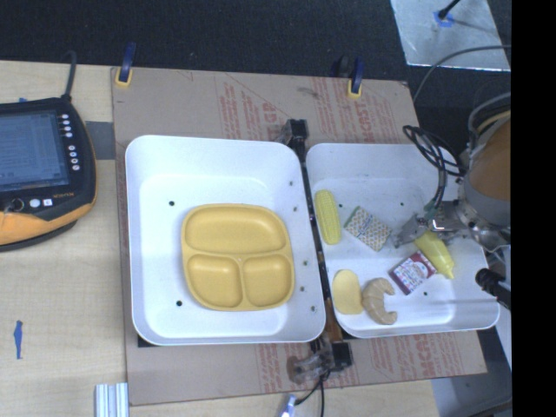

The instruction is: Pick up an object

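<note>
Camera view puts your end effector (pixel 423 227) low in the right white bin (pixel 395 168), beside the yellow banana-shaped toy (pixel 437 254); grip unclear. Approach stage: next, close squarely on it.

Setting: robotics lab test station. Evidence: my pale wood-grain surface (pixel 61 320) carries a brown cardboard sheet (pixel 261 111) fastened at its far edge by two blue-and-yellow clamps (pixel 126 66); two shallow white plastic bins (pixel 156 233) sit side by side on the sheet; a black-and-orange handheld control pendant with a lit screen (pixel 39 168) rests at the left; black cables (pixel 430 150) loop by my grey arm (pixel 488 176); dark carpet (pixel 217 16) lies beyond.
</note>
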You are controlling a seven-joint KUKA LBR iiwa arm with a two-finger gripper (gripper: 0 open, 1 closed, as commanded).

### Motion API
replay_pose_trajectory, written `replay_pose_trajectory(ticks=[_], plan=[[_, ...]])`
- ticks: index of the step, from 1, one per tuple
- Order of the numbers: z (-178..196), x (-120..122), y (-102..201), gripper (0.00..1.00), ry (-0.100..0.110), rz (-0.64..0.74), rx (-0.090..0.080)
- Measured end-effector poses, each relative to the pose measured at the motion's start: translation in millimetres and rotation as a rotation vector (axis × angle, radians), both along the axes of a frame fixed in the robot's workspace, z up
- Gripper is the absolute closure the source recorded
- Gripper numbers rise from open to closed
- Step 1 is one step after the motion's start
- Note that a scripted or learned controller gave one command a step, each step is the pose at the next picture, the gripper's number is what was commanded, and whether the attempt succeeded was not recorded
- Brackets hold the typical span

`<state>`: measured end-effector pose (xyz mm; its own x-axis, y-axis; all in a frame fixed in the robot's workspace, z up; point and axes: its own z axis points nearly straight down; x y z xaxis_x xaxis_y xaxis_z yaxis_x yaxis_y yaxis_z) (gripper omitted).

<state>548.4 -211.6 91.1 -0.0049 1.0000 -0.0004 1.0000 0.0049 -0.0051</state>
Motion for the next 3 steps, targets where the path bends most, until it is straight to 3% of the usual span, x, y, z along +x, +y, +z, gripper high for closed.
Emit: replay_pose_trajectory(ticks=[1, 2, 3], plan=[[11.0, 0.5, -1.3, 1.0, 0.0, 0.004, -0.002], [125.4, 3.4, 112.3, 1.0, -0.005, 0.002, 0.002], [151.7, -6.8, 177.1, 1.0, -0.003, 0.0, 0.001]])
